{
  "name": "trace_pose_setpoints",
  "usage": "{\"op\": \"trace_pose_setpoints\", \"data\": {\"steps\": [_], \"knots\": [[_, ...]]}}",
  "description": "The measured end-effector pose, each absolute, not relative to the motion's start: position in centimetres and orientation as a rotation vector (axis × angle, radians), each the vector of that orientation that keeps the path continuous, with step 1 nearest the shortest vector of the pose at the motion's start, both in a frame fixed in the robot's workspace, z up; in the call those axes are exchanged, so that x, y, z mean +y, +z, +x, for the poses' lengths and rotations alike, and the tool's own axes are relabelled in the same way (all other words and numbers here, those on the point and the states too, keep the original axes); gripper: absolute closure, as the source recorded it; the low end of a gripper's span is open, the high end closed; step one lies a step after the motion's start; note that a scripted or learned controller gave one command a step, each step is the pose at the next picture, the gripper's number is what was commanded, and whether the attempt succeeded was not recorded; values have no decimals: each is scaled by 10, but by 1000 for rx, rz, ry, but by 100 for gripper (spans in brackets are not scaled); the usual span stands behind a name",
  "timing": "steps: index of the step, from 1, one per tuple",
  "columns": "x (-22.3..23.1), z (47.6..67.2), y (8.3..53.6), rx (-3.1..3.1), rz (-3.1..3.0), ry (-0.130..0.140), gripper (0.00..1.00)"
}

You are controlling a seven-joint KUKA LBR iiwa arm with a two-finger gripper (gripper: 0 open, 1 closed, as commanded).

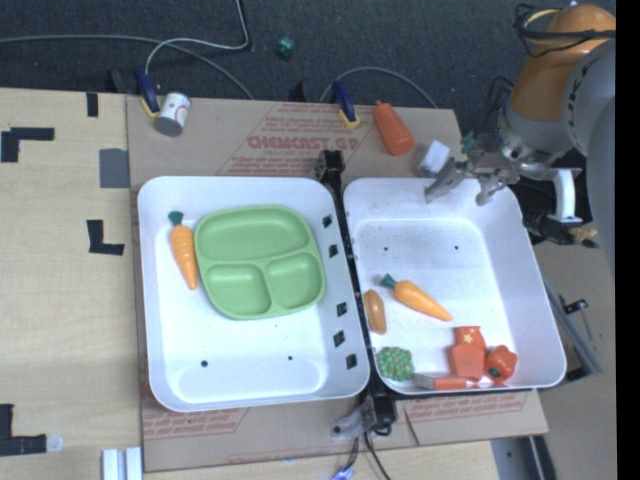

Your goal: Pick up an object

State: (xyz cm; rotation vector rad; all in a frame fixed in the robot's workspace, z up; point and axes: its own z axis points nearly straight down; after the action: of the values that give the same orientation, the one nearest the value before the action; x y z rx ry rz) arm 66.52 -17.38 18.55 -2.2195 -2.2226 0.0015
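Two white bins sit side by side. Left bin (160, 368) holds a green divided plate (260, 260) with a small carrot (183, 253) just beside it at 9 o'clock. Right bin (520, 268) holds a carrot (420, 298) near centre, an orange oval piece (375, 311) at its 8 o'clock, and broccoli (394, 362), an orange block (467, 346) and a red pepper (501, 362) along the 6 o'clock edge. Gripper (463, 182) hovers over that bin's 12 o'clock rim, fingers spread apart, nothing between them. Another orange vegetable (393, 129) lies on the cardboard beyond.
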Motion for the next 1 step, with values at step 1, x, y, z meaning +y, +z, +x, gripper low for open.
{"op": "trace_pose_setpoints", "data": {"steps": [1], "knots": [[-124, 595, 183, -2221, -2219, 1, 0]]}}
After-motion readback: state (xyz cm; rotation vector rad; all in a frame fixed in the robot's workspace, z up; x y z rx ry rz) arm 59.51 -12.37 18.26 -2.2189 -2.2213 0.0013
